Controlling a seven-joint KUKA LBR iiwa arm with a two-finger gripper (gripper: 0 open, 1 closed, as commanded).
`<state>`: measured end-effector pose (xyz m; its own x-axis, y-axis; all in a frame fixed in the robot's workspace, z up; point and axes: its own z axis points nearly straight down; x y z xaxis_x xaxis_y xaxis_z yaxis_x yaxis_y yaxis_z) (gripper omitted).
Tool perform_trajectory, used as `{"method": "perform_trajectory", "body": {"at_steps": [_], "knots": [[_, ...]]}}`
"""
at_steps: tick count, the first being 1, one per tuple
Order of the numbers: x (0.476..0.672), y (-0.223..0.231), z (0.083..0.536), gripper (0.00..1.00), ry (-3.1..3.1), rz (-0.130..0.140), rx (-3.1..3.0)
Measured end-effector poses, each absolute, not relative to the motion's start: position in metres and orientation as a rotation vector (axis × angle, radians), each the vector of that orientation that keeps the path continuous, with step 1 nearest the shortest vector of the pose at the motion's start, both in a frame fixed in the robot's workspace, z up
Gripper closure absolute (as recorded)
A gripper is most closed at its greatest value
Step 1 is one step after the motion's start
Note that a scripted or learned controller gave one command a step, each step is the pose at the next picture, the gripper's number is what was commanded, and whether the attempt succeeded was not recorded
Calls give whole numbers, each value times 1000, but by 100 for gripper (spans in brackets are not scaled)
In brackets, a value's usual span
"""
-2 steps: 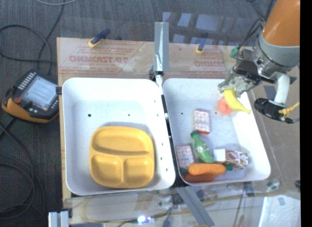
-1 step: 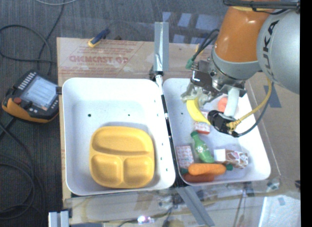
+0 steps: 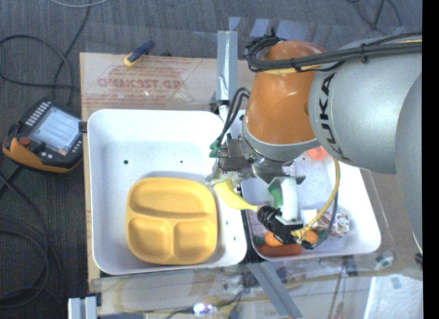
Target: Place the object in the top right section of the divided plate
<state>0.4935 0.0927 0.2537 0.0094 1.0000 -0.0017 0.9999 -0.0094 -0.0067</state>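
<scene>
A yellow divided plate (image 3: 173, 220) lies in the left bin (image 3: 110, 139), with one wide section on its far side and two smaller ones on its near side. My gripper (image 3: 225, 177) hangs over the wall between the two bins, just right of the plate's far right corner. A yellow banana-shaped object (image 3: 234, 197) sits between its fingers, slanting down to the right above the bin rims. The gripper is shut on it. The orange wrist band (image 3: 281, 98) and grey arm hide much of the right bin.
The right bin (image 3: 363, 235) holds several small items, among them an orange carrot-like piece (image 3: 281, 249) and a red one (image 3: 316, 151). A teach pendant (image 3: 44, 136) lies on the floor at the left. A blue and yellow tool (image 3: 139, 51) rests on the board behind the bins.
</scene>
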Motion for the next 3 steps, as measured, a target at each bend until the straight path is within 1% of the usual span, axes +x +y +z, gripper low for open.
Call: {"method": "perform_trajectory", "body": {"at_steps": [1, 2, 3], "knots": [[483, 160, 265, 100, -2147, 9, -2291], [482, 173, 167, 100, -1864, 16, -2525], [489, 213, 121, 100, -1644, -25, -2686]]}}
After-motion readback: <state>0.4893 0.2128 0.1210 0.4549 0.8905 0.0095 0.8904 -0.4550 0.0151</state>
